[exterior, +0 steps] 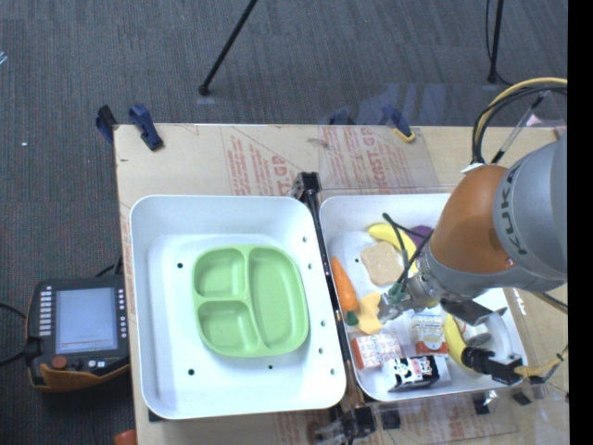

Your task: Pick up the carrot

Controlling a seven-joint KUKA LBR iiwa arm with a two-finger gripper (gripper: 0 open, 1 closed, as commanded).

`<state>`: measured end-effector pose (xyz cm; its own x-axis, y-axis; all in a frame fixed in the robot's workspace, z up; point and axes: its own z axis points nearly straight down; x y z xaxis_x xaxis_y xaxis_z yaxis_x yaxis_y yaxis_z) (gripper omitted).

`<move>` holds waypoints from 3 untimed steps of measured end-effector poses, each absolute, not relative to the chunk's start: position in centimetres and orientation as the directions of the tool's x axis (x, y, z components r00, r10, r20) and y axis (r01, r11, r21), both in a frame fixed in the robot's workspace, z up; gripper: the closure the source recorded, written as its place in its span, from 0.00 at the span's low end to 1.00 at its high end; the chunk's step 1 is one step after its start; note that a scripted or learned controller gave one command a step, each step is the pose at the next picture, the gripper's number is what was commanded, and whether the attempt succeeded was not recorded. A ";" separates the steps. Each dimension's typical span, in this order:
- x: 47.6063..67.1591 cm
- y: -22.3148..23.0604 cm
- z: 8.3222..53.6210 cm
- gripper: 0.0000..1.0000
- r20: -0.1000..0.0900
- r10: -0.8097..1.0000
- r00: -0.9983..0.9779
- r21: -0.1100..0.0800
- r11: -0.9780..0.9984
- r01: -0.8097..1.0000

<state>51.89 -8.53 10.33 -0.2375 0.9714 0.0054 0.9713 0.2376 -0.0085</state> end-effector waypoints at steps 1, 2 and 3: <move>51.9 -8.7 11.2 1.00 0.007 0.972 -0.236 -0.010 0.236 0.972; 51.5 -16.0 8.8 1.00 0.001 0.805 -0.593 0.000 0.593 0.805; 49.1 -8.8 8.6 1.00 0.005 0.930 -0.368 -0.004 0.368 0.930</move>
